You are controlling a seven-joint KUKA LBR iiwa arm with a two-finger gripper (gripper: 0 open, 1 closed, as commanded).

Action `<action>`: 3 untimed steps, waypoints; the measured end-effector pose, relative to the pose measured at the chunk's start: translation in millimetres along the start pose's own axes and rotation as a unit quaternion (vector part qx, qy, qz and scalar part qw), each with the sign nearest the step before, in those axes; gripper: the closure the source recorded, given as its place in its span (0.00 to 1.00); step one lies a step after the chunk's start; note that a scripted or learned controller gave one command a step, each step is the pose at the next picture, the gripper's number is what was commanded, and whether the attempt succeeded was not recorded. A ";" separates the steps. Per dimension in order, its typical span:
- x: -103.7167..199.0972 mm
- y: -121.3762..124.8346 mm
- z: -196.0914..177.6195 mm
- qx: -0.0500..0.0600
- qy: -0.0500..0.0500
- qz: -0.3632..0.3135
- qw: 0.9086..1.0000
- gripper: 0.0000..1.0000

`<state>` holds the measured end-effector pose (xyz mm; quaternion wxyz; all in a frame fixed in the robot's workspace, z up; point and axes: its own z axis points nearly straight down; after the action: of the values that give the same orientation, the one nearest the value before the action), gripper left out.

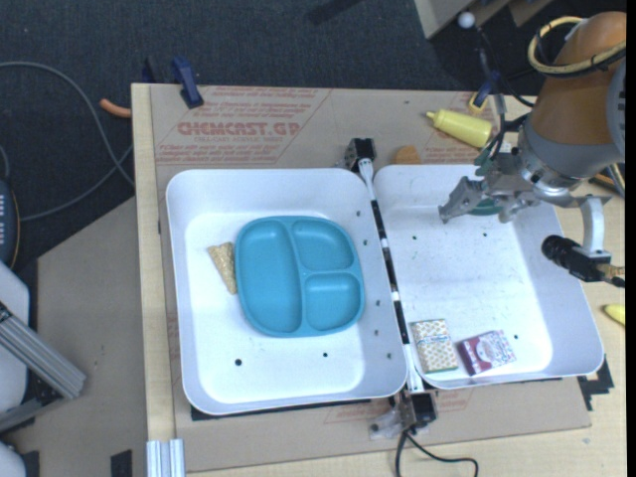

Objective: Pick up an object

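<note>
Hovering over the right bin (556,356) toward 12 o'clock: gripper (479,201), fingers spread apart, nothing between them. At that bin's 6 o'clock: tan packet (433,345) beside maroon packet (486,351). Left bin (199,296): blue tray (298,273), centre; cracker (224,262) touching it at 9 o'clock.

A dark carpet (258,28) is lying around the desk (288,127), whose brown board top is showing red print; a black cable (60,97) is curling over the floor at left
</note>
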<state>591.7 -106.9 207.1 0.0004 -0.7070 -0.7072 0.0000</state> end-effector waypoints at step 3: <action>-67.0 75.2 121.8 -0.001 -0.001 0.000 1.000 0.00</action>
<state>666.8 -173.8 85.2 -0.0008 -0.7068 -0.7074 0.0001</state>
